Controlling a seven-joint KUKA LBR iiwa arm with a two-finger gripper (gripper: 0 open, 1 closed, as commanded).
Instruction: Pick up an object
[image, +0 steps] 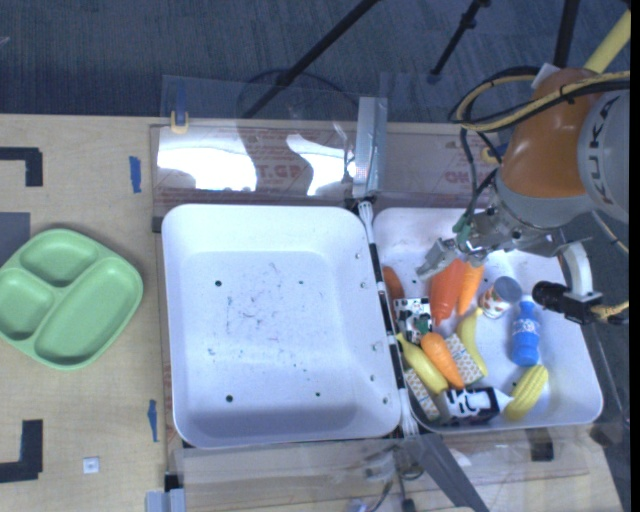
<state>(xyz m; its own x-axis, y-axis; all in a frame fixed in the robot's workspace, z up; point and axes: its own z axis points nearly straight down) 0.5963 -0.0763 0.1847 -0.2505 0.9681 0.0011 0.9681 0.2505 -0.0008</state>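
Right bin (585, 400): tool (455, 250) touching carrot (455, 287).

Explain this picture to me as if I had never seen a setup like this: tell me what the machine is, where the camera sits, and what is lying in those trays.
The grey machine with the orange band is a robot arm, reaching in from the right. One camera looks down from above the bench at a slant. At the arm's tip is a two-finger gripper, hovering over the right bin. I cannot tell whether its fingers are open or holding anything. That bin holds a pile of toys: an orange carrot just under the gripper, a second carrot, a blue bottle, and bananas, one of them at. The left bin beside it is a shallow white tray. On the wooden bench to the left lies a green divided plate.
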